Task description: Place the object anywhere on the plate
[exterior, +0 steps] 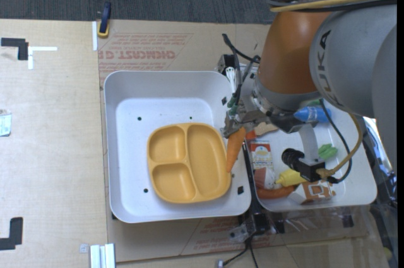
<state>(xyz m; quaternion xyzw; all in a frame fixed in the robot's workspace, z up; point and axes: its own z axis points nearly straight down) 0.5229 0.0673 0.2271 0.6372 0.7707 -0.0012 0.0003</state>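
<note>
Arm (pixel 328 52): reaches in from your right, its wrist over the gap between the two bins.
Left bin (pixel 126 153): holds the plate and little else.
Right bin (pixel 353 185): cluttered; you can make out a blue item, a green one, a yellow one and small cartons.
Plate (pixel 189 163): yellow, three compartments, all bare.
Carrot (pixel 234 148): orange, hanging tip-down from the gripper, just past the plate's right rim.
Gripper (pixel 237 125): closed on the carrot's upper end, as far as you can see.
Progress: pick done, carry nearly done. Left for you: shift left over the plate, lower, release.
</note>
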